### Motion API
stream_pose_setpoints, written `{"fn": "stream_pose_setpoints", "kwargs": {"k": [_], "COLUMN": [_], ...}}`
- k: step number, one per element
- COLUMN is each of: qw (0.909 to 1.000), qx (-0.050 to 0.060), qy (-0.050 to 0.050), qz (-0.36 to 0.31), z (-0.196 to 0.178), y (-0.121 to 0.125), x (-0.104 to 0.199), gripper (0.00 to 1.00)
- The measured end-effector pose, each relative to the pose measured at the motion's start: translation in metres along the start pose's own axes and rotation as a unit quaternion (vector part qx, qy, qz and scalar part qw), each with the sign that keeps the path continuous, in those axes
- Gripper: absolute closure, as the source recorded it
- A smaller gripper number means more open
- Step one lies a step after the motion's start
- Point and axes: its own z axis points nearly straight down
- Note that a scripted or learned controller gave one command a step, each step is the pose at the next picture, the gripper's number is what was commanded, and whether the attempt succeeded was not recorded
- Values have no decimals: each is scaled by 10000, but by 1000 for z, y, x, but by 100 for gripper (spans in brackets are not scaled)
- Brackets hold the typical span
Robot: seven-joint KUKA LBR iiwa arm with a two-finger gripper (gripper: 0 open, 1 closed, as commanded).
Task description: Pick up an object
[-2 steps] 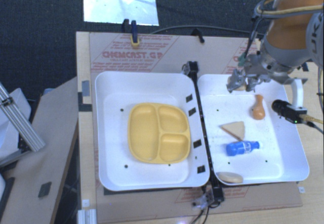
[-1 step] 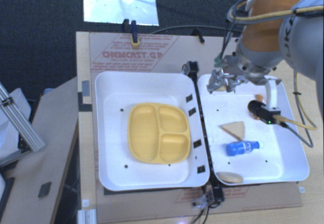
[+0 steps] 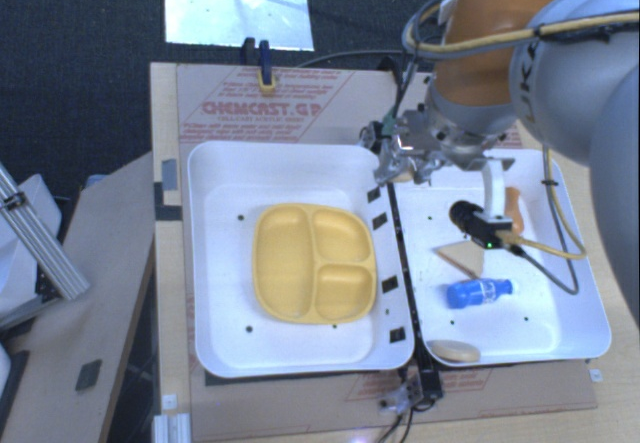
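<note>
There are two white bins (image 3: 222,331), one yellow plate (image 3: 315,263), one blue bottle (image 3: 478,292), one tan wedge (image 3: 462,257), one tan oval piece (image 3: 455,351) and one orange stick (image 3: 514,206).

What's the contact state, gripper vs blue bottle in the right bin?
Apart. Camera view: the gripper is over the divider toward the far side; the blue bottle lies nearer the front, with a tan wedge between them.

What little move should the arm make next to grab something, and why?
Probably slide toward the front of the right bin and lower over the blue bottle. The gripper hangs at that bin's back corner by the divide, with nothing under it to take, while the bottle lies on open floor just in front of the tan wedge.
</note>
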Motion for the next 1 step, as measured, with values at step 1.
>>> {"fn": "stream_pose_setpoints", "kwargs": {"k": [1], "qw": [10000], "qx": [-7], "qy": [-1], "qz": [6], "z": [12], "y": [7], "x": [60], "gripper": [100]}}
